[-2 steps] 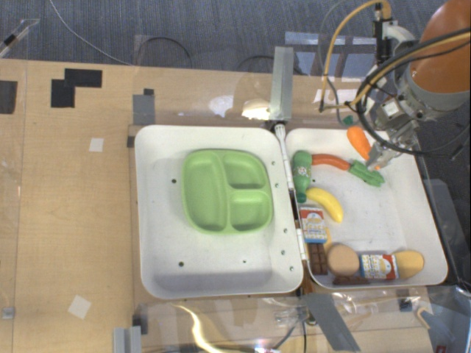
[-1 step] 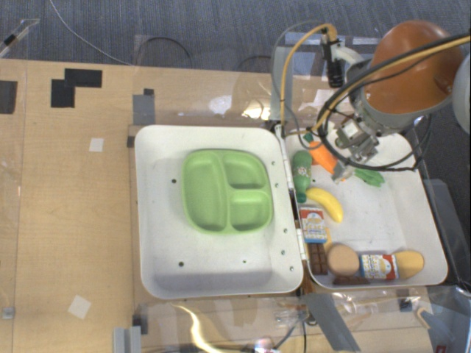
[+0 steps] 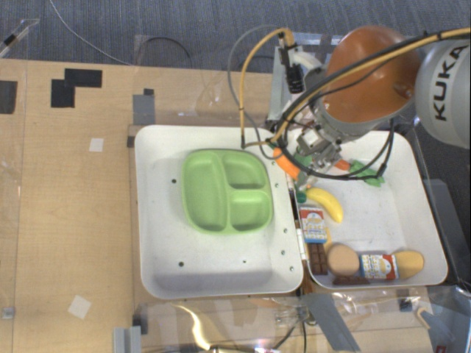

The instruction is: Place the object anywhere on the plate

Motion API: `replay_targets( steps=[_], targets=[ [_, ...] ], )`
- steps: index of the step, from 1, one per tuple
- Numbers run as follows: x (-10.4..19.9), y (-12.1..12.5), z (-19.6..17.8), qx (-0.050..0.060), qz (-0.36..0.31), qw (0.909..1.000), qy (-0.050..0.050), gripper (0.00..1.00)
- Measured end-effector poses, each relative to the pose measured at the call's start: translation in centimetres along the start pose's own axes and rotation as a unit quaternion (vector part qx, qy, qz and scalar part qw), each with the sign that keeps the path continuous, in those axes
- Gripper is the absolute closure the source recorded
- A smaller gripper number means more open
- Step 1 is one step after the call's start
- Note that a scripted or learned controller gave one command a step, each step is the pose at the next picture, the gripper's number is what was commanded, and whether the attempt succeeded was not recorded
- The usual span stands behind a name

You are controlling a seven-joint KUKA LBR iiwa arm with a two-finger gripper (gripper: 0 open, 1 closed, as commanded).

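Green divided plate (image 3: 225, 191) lying in left bin (image 3: 158, 263), pincer (image 3: 313, 157) hung over right bin's (image 3: 412, 219) far left corner, its grip state impossible to tell, orange carrot (image 3: 285, 166) seen beside it, banana (image 3: 326, 202) nearby.

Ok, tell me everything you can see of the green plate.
The green plate is a light green tray with rounded corners that looks like plastic: one long compartment on its left, two smaller ones on its right. It lies flat, slightly turned, in the left bin, toward that bin's far right part. Nothing rests on it.

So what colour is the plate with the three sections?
Light green plate, seen clearly in the camera view.
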State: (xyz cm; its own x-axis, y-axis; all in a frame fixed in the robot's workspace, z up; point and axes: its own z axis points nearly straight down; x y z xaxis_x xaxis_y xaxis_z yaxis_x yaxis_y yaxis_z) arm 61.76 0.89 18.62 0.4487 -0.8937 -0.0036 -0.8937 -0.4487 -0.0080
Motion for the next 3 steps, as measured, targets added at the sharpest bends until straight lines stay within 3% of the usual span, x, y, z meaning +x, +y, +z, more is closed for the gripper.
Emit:
replay_targets(
  steps=[1, 2, 3],
  targets=[
    [-8.8, -1.5, 0.1, -0.001, -0.122, 0.9925, 0.000, 1.00],
    [-12.3, -4.8, -4.4, 0.001, -0.171, 0.9852, 0.001, 1.00],
    [-23.1, -5.1, -2.5, -0.002, -0.248, 0.9688, -0.002, 1.00]
  ],
)
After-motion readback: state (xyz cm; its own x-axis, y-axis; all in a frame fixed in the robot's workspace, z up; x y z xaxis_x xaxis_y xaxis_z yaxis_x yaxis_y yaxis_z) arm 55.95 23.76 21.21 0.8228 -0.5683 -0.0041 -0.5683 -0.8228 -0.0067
